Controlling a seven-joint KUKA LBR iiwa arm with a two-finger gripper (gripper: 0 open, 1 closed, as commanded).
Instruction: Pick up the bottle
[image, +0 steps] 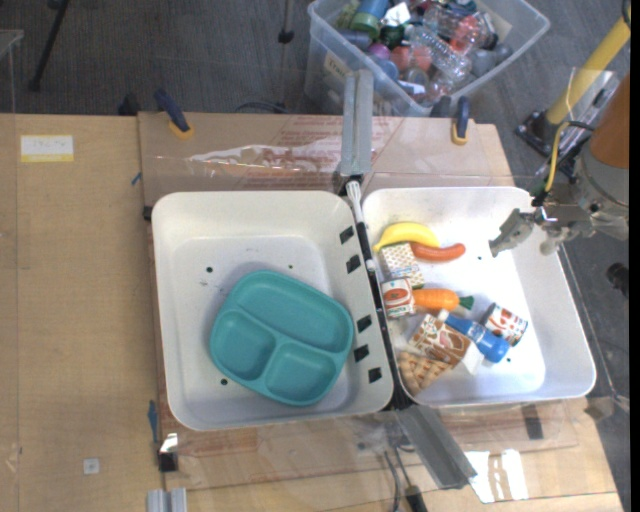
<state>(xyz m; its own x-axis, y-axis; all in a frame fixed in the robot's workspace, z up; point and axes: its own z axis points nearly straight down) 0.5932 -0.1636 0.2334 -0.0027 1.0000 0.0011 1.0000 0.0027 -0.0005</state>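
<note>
- I see the table (70, 300), brown and flat, far off to the left of my gripper.
- The left bin (180, 225) sits on it, well away from my gripper. A teal plate (281, 338) with three parts lies inside.
- The right bin (560, 330) is next to it, and my gripper hangs over its top right edge.
- Left of my gripper and a bit lower lie a yellow banana (406, 235) and a red hot dog (440, 252), touching each other.
- Below those is a small box (399, 262), then a can (397, 298) and an orange carrot (437, 298).
- The bottle (477, 336), blue with a white cap, lies on its side below my gripper and to its left, well apart from it.
- A red and white can (506, 324) lies just beside the bottle.
- My gripper (522, 231) is open, with nothing between its fingers.
</note>
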